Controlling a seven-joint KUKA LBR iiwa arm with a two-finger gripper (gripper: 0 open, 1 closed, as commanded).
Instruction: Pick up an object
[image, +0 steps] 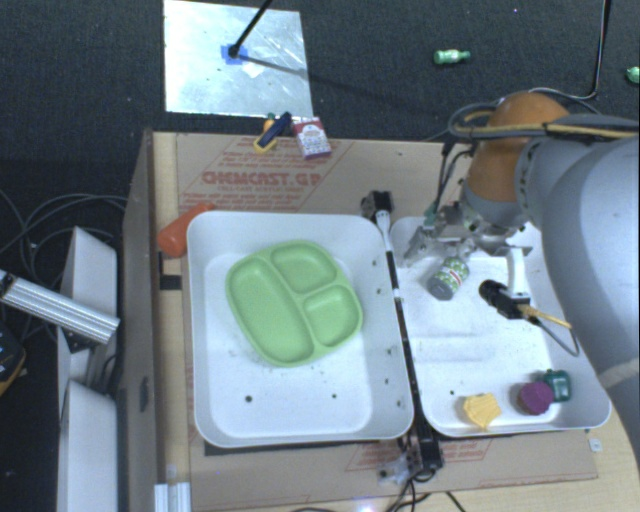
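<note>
Small can (449, 277), silver with a green and red label, lies tilted in the far left part of the right bin (500, 390), just below my claw (440, 243). My claw hangs over that far left corner; whether it grips the can, I cannot tell. Yellow piece (481, 409), purple piece (534, 397) and a green one (557, 383) sit near right. Green divided plate (293, 301) fills the left bin (240, 415).

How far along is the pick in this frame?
Done: the gripper has reached into the right bin, right by the small can. In hand: nothing visibly; the can seems to rest on the bin floor. Left: grasping and lifting. The yellow piece, purple fruit and green divided plate lie untouched.
</note>
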